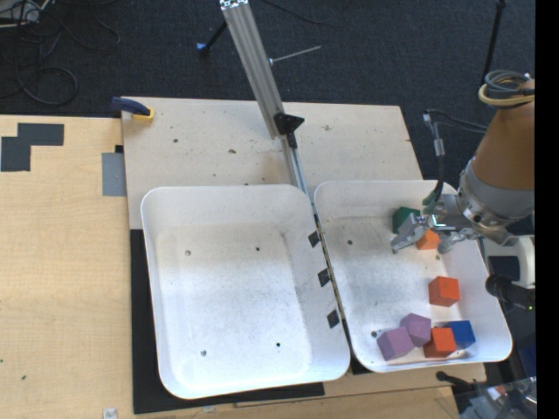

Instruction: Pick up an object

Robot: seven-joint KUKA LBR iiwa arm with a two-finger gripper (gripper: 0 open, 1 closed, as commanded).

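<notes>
1 small orange block (427, 241) sits just beside the gripper (417, 236) in the right white bin (367, 225), with a green block (404, 218) touching the other side. I cannot tell the jaw state or whether anything is gripped, so I judge the pick unfinished. Another orange cube (444, 291) lies nearer the front. The left white bin (162, 234) rests on a speckled bench (218, 142), with dark carpet (367, 24) beyond.

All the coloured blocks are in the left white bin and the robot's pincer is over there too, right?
Not quite. In the camera view, the coloured blocks, such as the two purple blocks and the small blue block, lie in the right white bin, not the left white bin. The pincer is over the right bin with them.
</notes>
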